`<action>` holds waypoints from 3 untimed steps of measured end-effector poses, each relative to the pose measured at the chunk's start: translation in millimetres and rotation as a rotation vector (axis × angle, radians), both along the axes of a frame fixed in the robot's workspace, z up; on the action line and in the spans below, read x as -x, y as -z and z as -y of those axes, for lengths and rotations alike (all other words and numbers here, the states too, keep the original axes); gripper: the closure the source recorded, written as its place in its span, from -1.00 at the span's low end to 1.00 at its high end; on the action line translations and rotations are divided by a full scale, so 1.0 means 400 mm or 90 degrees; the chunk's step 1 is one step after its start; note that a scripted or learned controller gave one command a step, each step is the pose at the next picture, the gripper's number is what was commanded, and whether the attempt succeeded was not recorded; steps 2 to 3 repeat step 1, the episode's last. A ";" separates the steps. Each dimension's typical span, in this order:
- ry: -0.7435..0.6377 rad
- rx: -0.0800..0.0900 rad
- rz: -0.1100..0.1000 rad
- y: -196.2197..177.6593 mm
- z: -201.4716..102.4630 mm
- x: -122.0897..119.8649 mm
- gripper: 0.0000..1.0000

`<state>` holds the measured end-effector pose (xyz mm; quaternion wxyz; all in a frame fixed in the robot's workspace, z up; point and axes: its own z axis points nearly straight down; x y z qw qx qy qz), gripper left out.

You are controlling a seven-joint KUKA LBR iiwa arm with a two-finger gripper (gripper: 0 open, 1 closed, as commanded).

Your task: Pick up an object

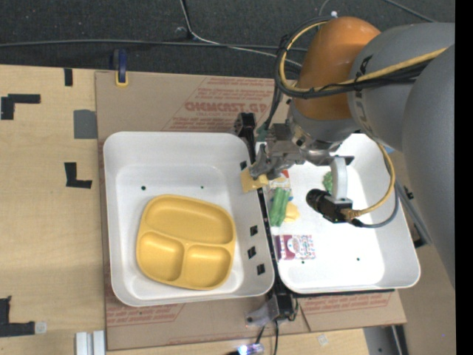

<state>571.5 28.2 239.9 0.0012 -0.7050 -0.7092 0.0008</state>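
Left bin (118,220), shallow white plastic: we log one yellow plastic divided tray (186,240), three compartments, lying flat toward the front, well apart from the arm.

Centre, at the wall between bins: gripper (267,170) sits low over the near-left corner of the right bin (384,265). A small yellowish item (250,183) sits just beside the fingertips; can't tell if it's gripped or merely touched. Jaw state: cannot tell, wrist hardware blocks the view.

Right bin, just below the gripper: green narrow packet-like object (279,207), a small yellow piece (293,213) touching it, then a flat white-and-pink printed packet (295,247) nearer the front. Candidates for the pick all crowd the divider.

Risks, our judgement: fingers could strike the bin wall or pinch two items together, since they're packed tight. The flat packet may give no purchase.

Writing: brown cardboard sheet (185,102) under the bins shows red print, reads approx "CHEMCAST GP". Packet label too small to read.
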 end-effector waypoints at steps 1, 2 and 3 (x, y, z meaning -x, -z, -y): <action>0.000 0.000 0.000 0.041 -0.131 -0.038 1.00; 0.000 0.000 0.000 0.041 -0.131 -0.038 1.00; 0.000 0.000 0.000 0.041 -0.131 -0.038 1.00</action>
